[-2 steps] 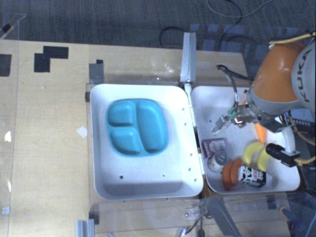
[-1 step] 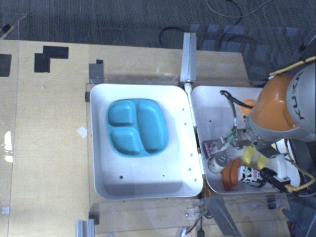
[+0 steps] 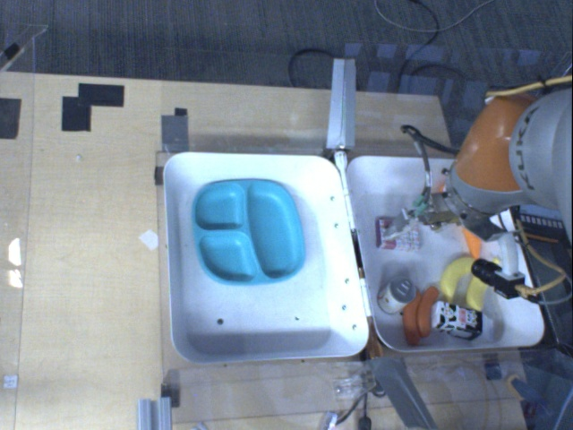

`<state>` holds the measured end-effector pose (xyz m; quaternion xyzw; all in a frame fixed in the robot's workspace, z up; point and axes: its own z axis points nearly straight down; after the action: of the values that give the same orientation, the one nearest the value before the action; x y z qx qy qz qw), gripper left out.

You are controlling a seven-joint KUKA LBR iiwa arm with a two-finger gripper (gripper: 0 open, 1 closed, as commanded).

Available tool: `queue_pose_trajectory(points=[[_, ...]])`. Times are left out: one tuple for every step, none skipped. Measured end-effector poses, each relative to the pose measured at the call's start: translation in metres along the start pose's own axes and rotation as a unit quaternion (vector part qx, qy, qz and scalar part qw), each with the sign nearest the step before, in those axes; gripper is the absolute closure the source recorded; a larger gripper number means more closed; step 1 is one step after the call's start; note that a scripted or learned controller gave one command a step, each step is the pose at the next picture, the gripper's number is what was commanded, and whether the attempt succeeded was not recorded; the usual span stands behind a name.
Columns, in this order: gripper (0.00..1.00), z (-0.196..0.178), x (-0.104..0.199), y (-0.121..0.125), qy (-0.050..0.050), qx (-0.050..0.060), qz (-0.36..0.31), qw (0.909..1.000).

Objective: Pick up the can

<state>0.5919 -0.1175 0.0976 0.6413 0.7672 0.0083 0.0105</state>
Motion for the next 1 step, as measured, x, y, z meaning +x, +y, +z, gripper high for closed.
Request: queue_pose_trajectory(points=[[0.0, 0.0007, 0.0045, -0.0038, -0.001, 0.0, 0.045, 0.999]])
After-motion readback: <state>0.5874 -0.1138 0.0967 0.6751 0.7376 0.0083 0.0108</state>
